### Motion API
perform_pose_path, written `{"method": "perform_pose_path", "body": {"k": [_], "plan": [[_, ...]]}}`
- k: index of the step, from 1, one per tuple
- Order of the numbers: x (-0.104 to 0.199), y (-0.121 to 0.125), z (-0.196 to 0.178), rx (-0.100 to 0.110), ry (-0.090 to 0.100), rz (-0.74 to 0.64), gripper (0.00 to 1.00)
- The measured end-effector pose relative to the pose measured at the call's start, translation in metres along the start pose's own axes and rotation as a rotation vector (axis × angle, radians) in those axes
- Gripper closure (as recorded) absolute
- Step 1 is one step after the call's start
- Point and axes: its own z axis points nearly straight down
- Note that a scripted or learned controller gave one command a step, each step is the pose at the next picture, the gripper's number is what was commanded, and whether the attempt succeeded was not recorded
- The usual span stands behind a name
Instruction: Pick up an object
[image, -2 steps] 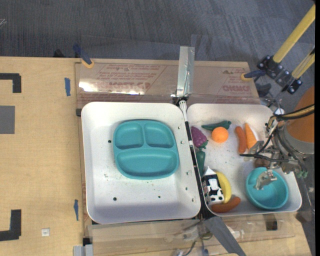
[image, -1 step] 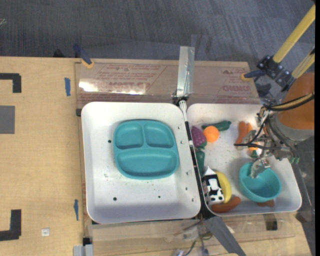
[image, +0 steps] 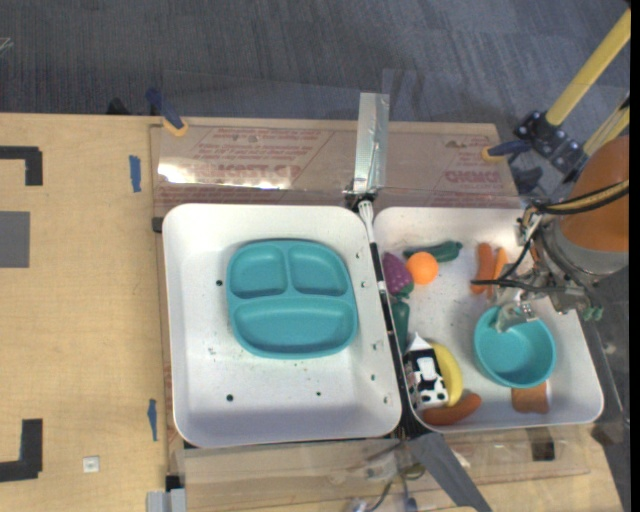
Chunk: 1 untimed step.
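So here's where I'm at: my arm (image: 590, 200) comes in over the right bin (image: 590, 395), and my gripper (image: 520, 312) sits right at the top rim of the teal bowl (image: 514, 352). Honestly can't tell from up here how the gripper is set, it's a tangle of metal and cable against the bowl's edge, and I can't see anything pinched in it.

Taking the teal bowl as the landmark: it stands upright, mouth facing up, round so no real long axis. Just above it to the upper left lies an orange carrot-like piece (image: 487, 268), long axis running roughly up-down in the view. Touching the bowl's lower right edge is a brown-orange block (image: 530, 399). Well to the bowl's left, against the divider, there's a yellow banana (image: 449, 372) with its long axis running up-down, curving around a black-and-white cow toy (image: 427, 378), and a reddish sausage-shaped thing (image: 458, 408) lying slantwise below them. Up and left of the bowl are an orange ball (image: 423, 268), a purple piece (image: 396, 273) and a green veg (image: 437, 251) pointing right.

Far left of the bowl, the left bin (image: 190, 330) holds a teal divided plate (image: 292, 298). Both bins are on the worktop (image: 80, 300).
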Motion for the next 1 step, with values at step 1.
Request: {"method": "perform_pose_path", "body": {"k": [1], "plan": [[0.0011,0.0012,0.0031,-0.003,0.004,0.0,0.0]]}}
